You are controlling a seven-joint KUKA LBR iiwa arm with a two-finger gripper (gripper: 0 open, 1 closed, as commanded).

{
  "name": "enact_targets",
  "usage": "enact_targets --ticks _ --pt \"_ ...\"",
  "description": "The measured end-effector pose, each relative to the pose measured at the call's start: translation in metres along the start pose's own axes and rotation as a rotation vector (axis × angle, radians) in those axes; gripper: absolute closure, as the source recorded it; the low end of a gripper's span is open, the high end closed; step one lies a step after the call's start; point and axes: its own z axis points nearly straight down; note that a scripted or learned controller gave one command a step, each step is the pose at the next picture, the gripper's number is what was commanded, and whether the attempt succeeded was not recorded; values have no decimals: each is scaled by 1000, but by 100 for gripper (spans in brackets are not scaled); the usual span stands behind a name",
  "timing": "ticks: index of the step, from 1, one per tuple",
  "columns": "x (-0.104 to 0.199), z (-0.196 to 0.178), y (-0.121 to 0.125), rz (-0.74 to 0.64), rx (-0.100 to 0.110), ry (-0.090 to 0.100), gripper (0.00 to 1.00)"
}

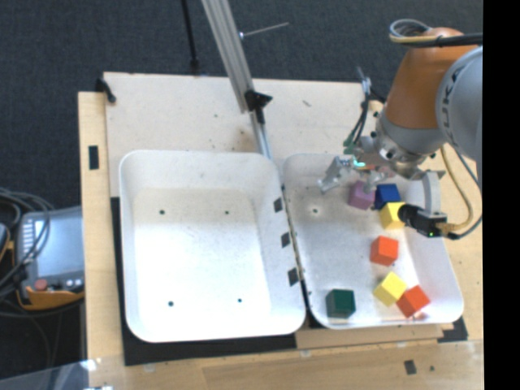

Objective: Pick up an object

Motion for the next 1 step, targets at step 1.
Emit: enact_targets --ticks 1 --pt "0 -2 1 0 -5 0 0"
